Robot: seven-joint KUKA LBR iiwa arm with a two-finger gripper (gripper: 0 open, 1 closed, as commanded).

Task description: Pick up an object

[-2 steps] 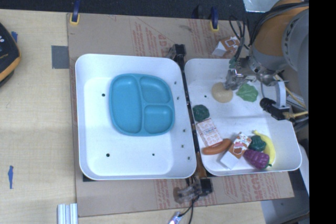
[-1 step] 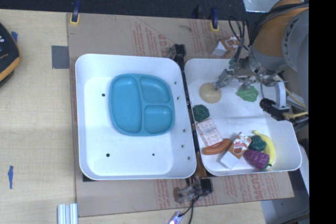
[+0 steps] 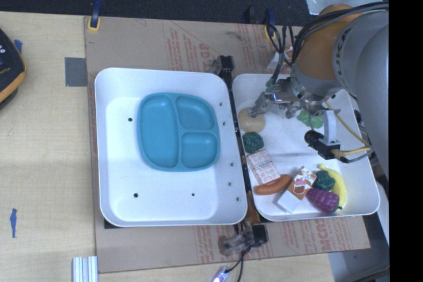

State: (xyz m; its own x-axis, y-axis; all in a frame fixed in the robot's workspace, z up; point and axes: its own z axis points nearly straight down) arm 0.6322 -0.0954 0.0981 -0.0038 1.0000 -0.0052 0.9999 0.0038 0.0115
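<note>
Right bin crowded; left bin carries a blue divided plate. Arm reaches in from the right, gripper low over the right bin's upper-left corner. Whether the pincer is spread or pressed together cannot be told at this slant, and nothing is visibly between its tips. Nearest candidate: a beige rounded piece just below and to the left of the gripper, close against the bin's left wall. Just below it lies a dark green lump, then a red-and-white packet and a sausage. Lower right corner holds a purple grape cluster, a banana and a small printed carton, packed touching. A green item is partly hidden under the wrist. Judgement: the step in hand is the descent onto a target, probably the beige piece. To do it well, centre over the piece rather than the wall, come straight down, and close squarely so it does not squirt toward the green lump. The wall beside it leaves little finger room; that is the likely cause of a miss.
</note>
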